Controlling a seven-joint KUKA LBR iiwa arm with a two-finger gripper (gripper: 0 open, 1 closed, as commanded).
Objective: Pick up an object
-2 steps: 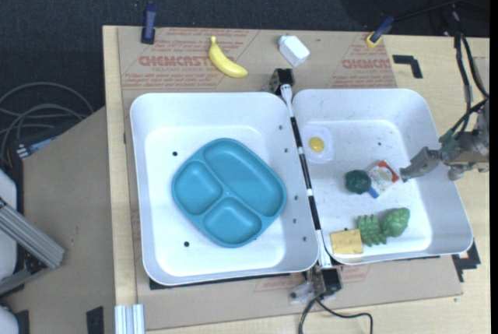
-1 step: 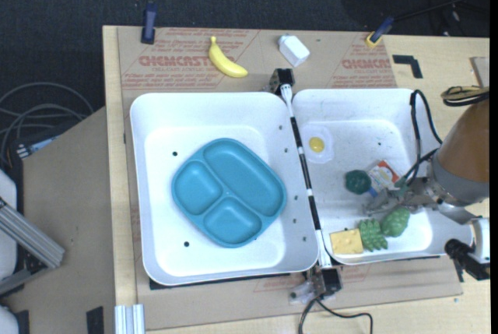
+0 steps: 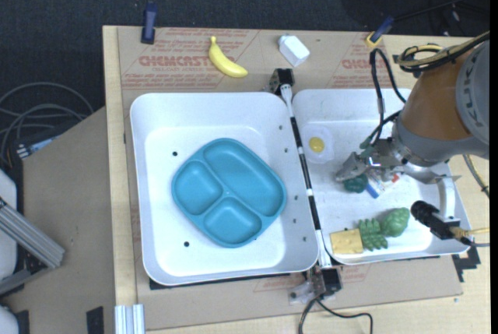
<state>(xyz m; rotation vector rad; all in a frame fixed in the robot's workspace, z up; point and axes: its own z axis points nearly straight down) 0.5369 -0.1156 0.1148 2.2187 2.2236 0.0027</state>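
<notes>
My gripper [image 3: 355,169] hangs low over the middle of the right bin [image 3: 342,110], at the end of the grey and orange arm that reaches in from the right. A small dark teal object [image 3: 356,184] lies right under the gripper's tip, touching it or nearly so. Beside it on the right is a small blue and red item [image 3: 378,186]. A yellow disc [image 3: 316,145] rests on the bin floor to the gripper's left. Near the front wall lie a green knobbly toy [image 3: 386,226] and a yellow block [image 3: 347,241].
A blue divided plate [image 3: 227,191] lies in the left bin [image 3: 156,122]. Behind the bins, on the bench, are a yellow banana [image 3: 226,60], a white block [image 3: 294,50] and a blue clip [image 3: 149,21].
</notes>
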